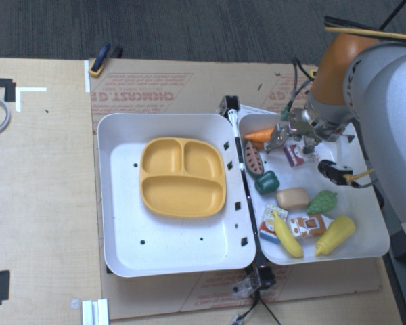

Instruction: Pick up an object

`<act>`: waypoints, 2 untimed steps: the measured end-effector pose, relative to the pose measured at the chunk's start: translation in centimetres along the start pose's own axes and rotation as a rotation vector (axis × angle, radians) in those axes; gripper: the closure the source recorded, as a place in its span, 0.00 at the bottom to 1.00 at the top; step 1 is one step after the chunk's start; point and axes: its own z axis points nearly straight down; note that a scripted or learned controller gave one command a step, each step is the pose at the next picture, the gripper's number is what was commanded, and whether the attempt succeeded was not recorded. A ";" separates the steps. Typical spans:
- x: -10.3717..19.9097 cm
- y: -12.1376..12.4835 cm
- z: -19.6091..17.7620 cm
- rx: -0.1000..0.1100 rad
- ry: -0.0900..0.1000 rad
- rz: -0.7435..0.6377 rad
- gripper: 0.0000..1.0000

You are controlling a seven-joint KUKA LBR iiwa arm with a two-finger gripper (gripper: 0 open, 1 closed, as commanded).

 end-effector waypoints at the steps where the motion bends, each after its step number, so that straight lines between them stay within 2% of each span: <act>1: -0.5 -9.8 -0.5 -0.011 0.008 0.412 0.00; 2: 0.8 -17.0 0.5 -0.014 0.007 0.188 0.00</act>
